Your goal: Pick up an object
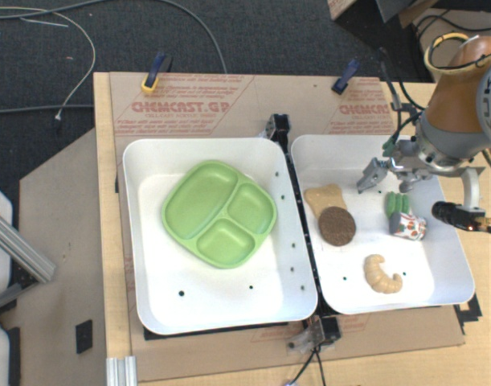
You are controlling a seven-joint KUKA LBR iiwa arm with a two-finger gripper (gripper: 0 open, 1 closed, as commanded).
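The gripper (387,175) hangs spread and holding nothing at the right bin's (446,292) upper middle. The nearest target, a green-and-red packet (405,216), lies just below-right, probably flat. Descending here, the fingers could miss it or nudge it against the wall.

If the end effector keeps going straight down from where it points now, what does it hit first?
Most likely the bare floor of the right bin. The end effector sits just up-left of the green packet; depth is hard to judge.
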